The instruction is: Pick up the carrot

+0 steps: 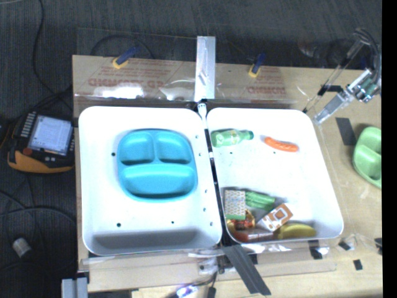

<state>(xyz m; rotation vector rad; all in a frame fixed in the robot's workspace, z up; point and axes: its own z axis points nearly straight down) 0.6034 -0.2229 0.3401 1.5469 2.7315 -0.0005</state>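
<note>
The carrot (pixel 281 144) is a small orange piece lying flat on the floor of the right bin (pixel 322 166), in its far half, with bare white floor around it. My gripper (pixel 340 102) hangs over the bench beyond the bin's far right corner. It is up and to the right of the carrot and well apart from it. It looks thin and blurred against the bench.
A green bottle (pixel 231 137) lies left of the carrot. At the right bin's front edge lies a pile: a banana (pixel 296 230), a small box (pixel 277 216) and green and red pieces. The left bin holds a blue divided plate (pixel 158 164). A green object (pixel 370 154) sits on the bench to the right.
</note>
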